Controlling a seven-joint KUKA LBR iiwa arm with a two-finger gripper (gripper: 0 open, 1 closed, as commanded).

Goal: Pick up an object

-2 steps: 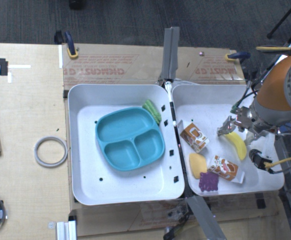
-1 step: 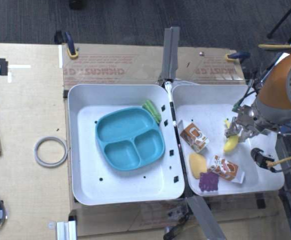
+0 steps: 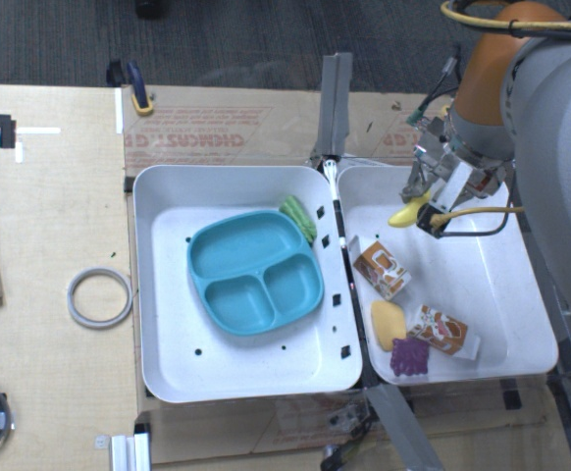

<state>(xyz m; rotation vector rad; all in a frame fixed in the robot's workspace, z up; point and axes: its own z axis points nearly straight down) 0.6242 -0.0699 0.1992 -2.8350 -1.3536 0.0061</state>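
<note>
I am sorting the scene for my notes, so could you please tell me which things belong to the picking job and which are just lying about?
Job:
- two-finger gripper, holding a yellow banana-shaped toy
- brown snack carton
- yellow rounded toy
- purple grape-like toy
- red-brown packet

Lying about:
- blue divided plastic tray
- green leafy toy
- grey tape ring

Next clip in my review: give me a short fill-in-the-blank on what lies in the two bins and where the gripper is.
1. The blue divided tray lies in the ____ bin as the camera sees it.
2. The thing at the gripper is ____ in colour.
3. The purple object lies in the same bin as the two ____-and-white packets.
4. The green object touches the tray's ____ corner.

Missing words: left; yellow; brown; upper right
</note>
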